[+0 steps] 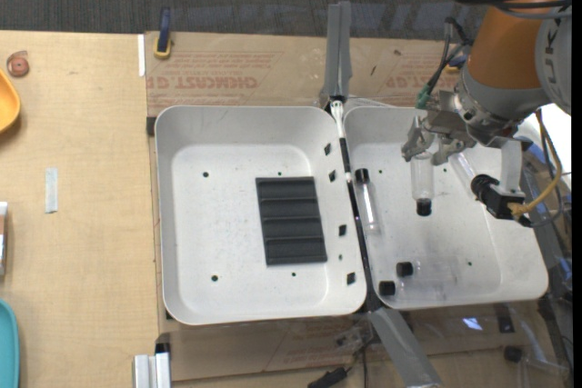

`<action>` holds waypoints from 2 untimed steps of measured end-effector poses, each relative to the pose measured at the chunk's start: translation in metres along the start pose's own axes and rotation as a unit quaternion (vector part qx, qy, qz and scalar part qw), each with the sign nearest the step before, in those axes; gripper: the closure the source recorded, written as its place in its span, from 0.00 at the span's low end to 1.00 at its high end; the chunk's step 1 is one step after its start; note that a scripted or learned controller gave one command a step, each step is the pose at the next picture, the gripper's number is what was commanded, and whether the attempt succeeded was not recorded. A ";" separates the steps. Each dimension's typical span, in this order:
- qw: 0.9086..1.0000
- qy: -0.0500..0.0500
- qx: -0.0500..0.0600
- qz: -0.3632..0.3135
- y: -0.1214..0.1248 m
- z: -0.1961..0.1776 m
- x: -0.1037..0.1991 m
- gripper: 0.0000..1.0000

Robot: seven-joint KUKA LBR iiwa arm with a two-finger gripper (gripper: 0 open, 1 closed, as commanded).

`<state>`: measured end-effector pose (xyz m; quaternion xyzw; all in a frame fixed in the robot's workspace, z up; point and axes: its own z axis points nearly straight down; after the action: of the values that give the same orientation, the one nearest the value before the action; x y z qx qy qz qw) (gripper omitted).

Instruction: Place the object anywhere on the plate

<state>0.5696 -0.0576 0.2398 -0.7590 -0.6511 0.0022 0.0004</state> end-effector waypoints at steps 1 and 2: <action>0.983 0.001 0.000 -0.183 -0.020 0.049 0.133 1.00; 0.913 0.000 -0.001 -0.408 -0.063 0.005 0.149 1.00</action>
<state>0.5296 0.0992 0.2344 -0.4272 -0.9041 0.0009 0.0007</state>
